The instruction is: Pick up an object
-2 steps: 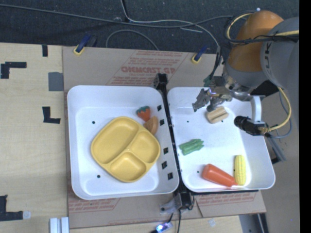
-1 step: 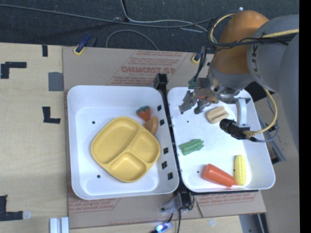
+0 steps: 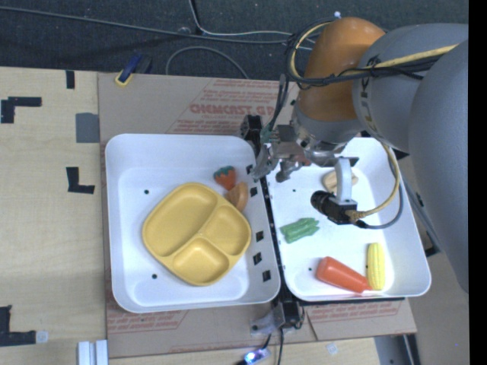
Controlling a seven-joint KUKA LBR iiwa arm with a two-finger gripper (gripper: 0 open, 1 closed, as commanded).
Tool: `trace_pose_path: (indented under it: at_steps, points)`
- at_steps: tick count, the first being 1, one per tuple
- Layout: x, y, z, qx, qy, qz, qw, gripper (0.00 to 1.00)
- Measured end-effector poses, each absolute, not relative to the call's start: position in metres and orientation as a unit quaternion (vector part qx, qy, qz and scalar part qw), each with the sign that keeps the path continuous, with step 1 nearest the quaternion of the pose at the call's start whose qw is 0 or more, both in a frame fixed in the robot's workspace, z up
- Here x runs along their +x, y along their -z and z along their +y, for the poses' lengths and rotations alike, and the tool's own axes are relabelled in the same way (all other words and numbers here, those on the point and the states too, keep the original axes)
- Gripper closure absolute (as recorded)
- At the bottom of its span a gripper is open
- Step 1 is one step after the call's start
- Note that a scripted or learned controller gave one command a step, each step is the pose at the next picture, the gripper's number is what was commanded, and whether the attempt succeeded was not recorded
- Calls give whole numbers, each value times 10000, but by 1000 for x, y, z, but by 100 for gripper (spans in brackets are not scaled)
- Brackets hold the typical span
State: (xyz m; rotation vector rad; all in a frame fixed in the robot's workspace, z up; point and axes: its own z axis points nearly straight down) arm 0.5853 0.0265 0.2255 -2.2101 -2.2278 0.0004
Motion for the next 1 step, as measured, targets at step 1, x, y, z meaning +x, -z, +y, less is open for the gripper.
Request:
trace_pose_path:
  at_steps: [1]
  points:
    - [565, -221, 68, -7051, -12, -7091, 17, 100]
